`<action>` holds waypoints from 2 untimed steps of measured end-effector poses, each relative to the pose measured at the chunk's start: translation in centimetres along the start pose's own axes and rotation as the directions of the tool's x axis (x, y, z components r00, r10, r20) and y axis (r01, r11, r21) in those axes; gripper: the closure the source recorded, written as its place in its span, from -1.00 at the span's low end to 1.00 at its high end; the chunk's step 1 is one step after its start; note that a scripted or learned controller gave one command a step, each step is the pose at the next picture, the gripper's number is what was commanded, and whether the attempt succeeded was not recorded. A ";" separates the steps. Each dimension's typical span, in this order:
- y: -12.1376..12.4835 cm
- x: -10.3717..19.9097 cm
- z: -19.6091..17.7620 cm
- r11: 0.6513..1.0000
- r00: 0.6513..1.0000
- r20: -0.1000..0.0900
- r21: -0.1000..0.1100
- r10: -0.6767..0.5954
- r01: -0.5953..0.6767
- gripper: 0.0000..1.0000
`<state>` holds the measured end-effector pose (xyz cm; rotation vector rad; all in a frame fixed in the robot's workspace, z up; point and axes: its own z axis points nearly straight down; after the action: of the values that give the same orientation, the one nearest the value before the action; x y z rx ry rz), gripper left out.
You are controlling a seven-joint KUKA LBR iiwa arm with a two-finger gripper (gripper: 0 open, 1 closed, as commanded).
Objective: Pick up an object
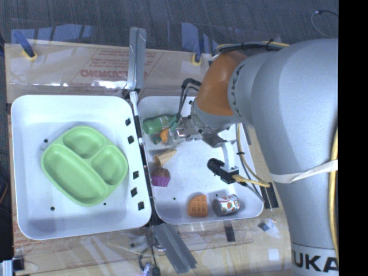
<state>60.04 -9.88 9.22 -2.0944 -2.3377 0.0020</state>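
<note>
Camera view: gripper [179,132] is seen low in the right bin [190,211], at its upper left, just beside a green bottle [158,123] and a small orange piece [165,135]; whether its pincer is apart or together can't be told. Below lie an ice-cream cone [165,156], purple cup [160,179], waffle [198,205] and can [226,204]. A green divided plate [84,164] is held in the left bin [34,223].

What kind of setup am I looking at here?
Likely a robot picking test bench: two white bins side by side, toy food like a waffle, and a green divided plate.
</note>
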 end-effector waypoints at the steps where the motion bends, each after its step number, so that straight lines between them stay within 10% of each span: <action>1: 4.5 0.1 0.0 0.998 0.998 0.001 0.000 0.057 -0.057 -1.00; 2: -6.0 -0.7 0.1 0.965 0.965 -0.001 0.001 -0.261 0.261 -1.00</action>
<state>54.16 -11.26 9.15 -1.7679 -2.5923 0.0018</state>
